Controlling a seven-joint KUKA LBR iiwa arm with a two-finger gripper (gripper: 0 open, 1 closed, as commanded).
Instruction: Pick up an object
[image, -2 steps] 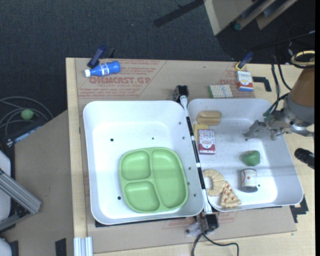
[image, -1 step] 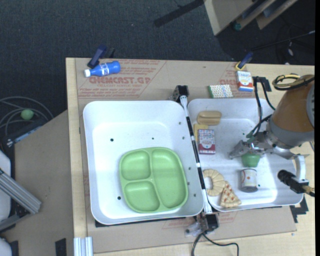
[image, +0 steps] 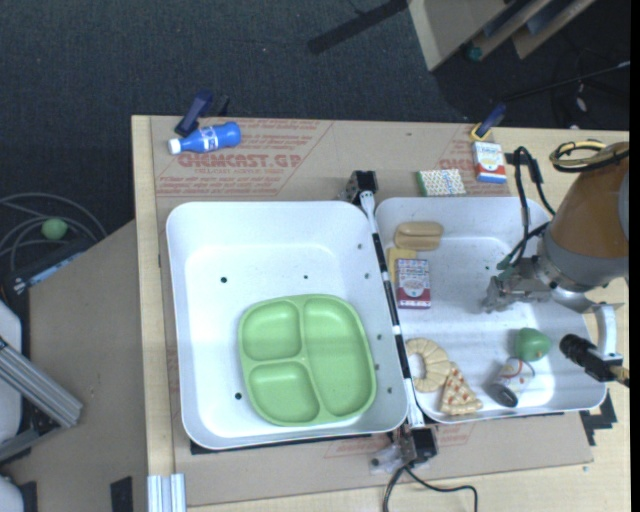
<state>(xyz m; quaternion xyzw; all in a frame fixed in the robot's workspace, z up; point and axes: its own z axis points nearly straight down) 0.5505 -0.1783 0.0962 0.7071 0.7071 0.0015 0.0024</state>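
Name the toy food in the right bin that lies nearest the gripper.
The green round fruit, just below the gripper. The hot dog bun, red box and pizza slice lie farther left.

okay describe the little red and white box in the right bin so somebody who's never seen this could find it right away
Look in the right bin, along its left wall. The box lies just below a tan bread roll and above a round cracker. It is the one flat rectangular thing there, red and white with print.
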